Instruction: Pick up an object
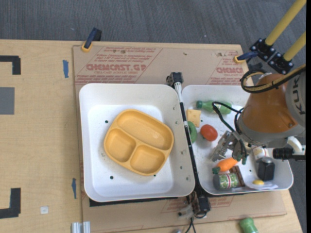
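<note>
The green jar (226,180) lies just under the gripper (228,148). I cannot tell how its fingers stand. The toys are packed close, so it might grab the orange carrot (226,165) badly and drop it.

1. A cardboard sheet (146,62) lay under the bins, and red print reading "CHEMCAST GP" ran along its upper left part; smaller lines above and below that print were too small to read.
2. The same red print recurred at the sheet's upper right, where only "CHEMCA" showed before the arm (272,106) covered the remainder.
</note>
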You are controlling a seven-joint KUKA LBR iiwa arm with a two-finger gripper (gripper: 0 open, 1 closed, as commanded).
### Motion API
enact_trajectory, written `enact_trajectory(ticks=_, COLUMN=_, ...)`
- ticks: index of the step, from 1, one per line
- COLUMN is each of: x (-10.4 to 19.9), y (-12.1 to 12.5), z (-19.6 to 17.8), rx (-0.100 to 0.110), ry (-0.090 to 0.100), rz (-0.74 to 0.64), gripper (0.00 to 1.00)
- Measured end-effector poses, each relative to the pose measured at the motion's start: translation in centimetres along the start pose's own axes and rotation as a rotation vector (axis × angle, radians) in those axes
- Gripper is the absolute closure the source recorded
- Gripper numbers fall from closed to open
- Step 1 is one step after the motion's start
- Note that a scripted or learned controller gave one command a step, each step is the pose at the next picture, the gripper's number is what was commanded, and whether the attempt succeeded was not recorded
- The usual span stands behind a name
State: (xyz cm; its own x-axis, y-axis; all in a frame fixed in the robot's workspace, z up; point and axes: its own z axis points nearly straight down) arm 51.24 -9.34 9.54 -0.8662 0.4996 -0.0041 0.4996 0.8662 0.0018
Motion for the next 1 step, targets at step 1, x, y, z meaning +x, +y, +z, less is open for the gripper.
enact_trajectory(ticks=1, x=0.01, y=0.00, z=0.00, rx=0.000, ry=0.000, rz=0.000, gripper=0.00)
